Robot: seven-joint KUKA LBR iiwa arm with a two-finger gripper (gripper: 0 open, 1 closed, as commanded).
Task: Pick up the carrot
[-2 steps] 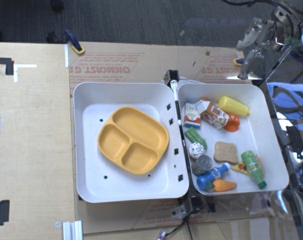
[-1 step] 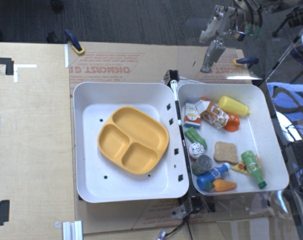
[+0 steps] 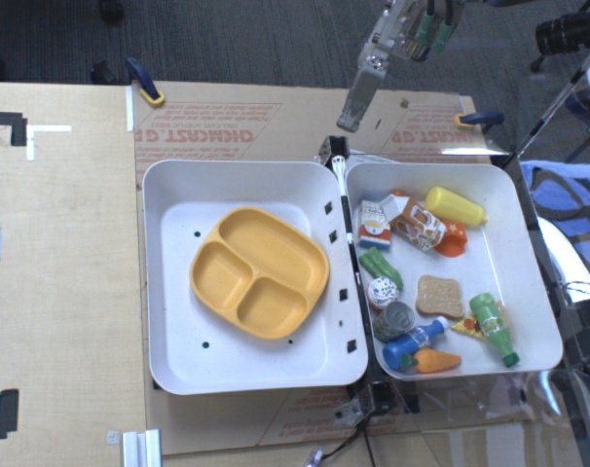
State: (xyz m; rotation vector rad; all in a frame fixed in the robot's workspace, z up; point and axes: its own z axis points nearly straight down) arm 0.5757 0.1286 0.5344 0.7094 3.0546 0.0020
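Small orange plastic carrot [image 3: 436, 361] at near edge of right white bin [image 3: 525, 261], long axis running left-right. Pincer [image 3: 351, 117] high beyond far rim, so carrot well nearer and slightly right. Pincer state: cannot tell.

the single camera sat fixed above the pale wooden worktop [image 3: 61, 261] and looked down at a slant, far enough back to take in both shallow white plastic bins [image 3: 159, 290] side by side. dark grey carpet floor [image 3: 227, 17] filled the top of the view, and the grey arm [image 3: 412, 17] entered from the upper right.
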